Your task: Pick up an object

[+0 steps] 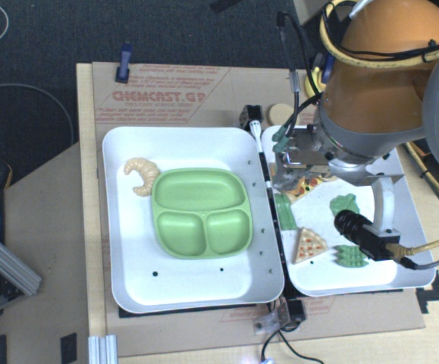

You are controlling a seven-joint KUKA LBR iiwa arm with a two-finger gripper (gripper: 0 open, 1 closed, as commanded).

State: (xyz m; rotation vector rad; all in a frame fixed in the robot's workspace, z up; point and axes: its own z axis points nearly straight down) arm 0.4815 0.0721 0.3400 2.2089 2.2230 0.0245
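Note:
My gripper (289,171) hangs low over the far left part of the right bin (411,217), under the orange and grey wrist. A small orange and red toy (311,182) lies just to its right, partly hidden by the arm. A pizza slice toy (308,245) rests nearer the front of that bin. Green leafy toys lie at the bin's middle (344,203) and front (350,257), and a green strip (283,211) runs along its left wall. In the left bin (120,230) sit a green divided plate (201,211) and a tan croissant (142,175).
The two bins meet at a narrow ridge (268,203) right beside the gripper. A brown cardboard sheet (166,89) lies under the bins at the back. A blue clip (123,61) sits at its far left corner.

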